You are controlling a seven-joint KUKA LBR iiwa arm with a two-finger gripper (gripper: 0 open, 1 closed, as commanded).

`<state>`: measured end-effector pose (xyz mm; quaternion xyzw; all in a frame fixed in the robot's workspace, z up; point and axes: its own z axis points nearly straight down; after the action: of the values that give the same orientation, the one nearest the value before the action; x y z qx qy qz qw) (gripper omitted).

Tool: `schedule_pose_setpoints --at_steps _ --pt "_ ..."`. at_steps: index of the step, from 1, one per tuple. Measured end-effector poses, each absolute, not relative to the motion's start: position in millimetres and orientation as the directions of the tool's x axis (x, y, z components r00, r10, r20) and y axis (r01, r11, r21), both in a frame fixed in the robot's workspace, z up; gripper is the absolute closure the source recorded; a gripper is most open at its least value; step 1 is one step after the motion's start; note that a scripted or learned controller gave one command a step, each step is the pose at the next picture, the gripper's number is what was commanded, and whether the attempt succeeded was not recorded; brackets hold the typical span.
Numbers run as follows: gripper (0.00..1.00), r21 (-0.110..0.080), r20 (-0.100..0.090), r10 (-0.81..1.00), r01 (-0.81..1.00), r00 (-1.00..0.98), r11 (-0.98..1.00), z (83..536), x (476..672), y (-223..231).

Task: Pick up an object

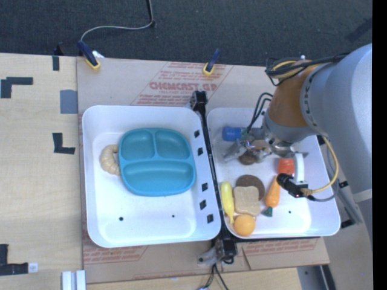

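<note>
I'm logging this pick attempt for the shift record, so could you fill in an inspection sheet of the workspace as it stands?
Surface: two white bins side by side on brown cardboard, left bin, right bin.
Job's things: right bin holds a blue object, brown disc, bread slice, banana, orange, carrot.
Clutter: left bin holds a blue divided plate with a beige item at its left edge.
Grippers: tool low over the right bin's upper part; grasp not discernible.
Cables: black and yellow cables along the arm; black cable behind the bench.
Surroundings: yellow clamps on the cardboard's far edge.
</note>
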<state>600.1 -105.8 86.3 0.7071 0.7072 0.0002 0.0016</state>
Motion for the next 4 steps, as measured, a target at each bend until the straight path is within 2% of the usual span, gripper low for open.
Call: schedule_pose_setpoints --at_steps 1,2,4 --pt "0.00 0.004 -0.001 1.000 1.000 -0.002 0.002 86.2 633.1 -111.2" --pt "0.00 -0.022 0.000 1.000 1.000 0.003 -0.003 84.0 664.3 -101.9" --pt "0.00 -0.021 -0.004 1.000 1.000 0.004 -0.004 83.8 664.2 -100.3"
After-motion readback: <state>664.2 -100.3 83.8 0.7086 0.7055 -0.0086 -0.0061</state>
